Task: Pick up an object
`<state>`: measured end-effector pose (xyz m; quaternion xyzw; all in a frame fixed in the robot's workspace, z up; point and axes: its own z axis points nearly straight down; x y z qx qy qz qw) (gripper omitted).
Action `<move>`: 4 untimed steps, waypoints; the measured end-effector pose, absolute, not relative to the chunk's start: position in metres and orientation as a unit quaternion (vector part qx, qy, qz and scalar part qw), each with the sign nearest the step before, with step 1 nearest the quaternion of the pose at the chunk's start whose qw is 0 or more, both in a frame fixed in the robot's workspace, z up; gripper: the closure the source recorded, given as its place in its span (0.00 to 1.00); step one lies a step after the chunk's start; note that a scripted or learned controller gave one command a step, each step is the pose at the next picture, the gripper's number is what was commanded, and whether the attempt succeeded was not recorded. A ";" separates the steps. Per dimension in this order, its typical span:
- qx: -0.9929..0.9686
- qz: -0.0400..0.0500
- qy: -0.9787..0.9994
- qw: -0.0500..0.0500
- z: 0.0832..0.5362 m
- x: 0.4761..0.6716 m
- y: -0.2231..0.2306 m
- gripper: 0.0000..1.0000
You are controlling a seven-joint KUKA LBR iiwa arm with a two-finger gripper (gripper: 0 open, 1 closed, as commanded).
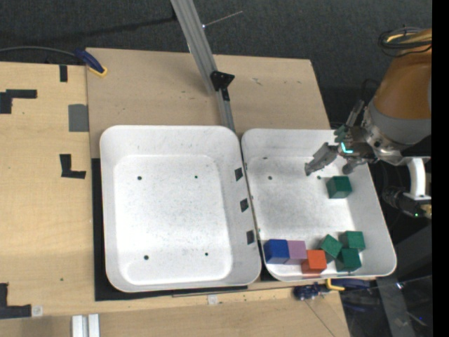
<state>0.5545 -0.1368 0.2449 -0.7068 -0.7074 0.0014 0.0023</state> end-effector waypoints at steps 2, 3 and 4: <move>-0.707 0.003 -0.707 0.003 0.182 0.555 -0.137 0.00; -0.707 0.002 -0.707 0.003 0.131 0.546 -0.128 0.00; -0.707 0.002 -0.707 0.001 0.089 0.545 -0.128 0.00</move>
